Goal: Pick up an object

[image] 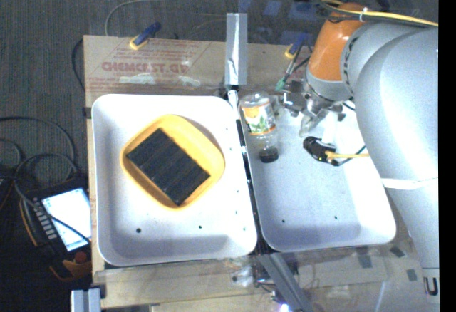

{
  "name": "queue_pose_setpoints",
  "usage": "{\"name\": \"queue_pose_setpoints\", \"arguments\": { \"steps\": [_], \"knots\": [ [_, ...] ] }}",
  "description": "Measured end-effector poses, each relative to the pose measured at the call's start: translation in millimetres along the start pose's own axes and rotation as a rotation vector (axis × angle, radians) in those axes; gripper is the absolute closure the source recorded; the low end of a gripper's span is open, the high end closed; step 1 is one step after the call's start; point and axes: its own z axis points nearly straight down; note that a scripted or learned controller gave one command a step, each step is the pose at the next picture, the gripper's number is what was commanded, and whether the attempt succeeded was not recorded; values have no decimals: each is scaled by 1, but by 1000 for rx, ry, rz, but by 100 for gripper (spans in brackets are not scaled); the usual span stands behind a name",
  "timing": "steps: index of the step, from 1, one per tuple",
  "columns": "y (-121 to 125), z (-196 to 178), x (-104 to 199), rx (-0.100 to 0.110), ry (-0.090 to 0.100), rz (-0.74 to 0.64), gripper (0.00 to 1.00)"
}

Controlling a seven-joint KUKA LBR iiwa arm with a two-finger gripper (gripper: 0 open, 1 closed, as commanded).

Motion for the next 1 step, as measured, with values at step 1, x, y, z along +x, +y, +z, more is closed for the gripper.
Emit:
{"name": "queue_pose_setpoints", "arguments": {
  "steps": [1],
  "knots": [
    [-30,-5,-60,2,2,-31,0]
  ]
}}
